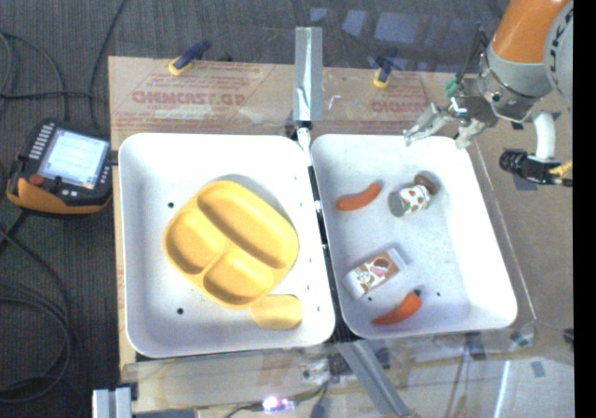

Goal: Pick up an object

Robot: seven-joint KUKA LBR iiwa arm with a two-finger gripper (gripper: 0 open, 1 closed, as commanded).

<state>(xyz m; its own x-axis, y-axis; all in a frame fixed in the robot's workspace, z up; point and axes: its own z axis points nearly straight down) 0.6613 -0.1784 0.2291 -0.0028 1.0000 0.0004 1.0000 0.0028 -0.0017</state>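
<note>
Right bin (pixel 484 249): sausage (pixel 358 196), small can (pixel 413 198), carton (pixel 373 273), red pepper (pixel 398 310), all apart with bare floor between and along the right wall. Gripper (pixel 440 126) over the far rim, jaws spread, holding nothing. Left bin (pixel 140 221): yellow divided tray (pixel 232 241), yellow block (pixel 277 312) at the near edge.

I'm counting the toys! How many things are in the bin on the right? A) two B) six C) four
C, four: the right bin holds a hot dog, a can, a small box and a chili.
</note>
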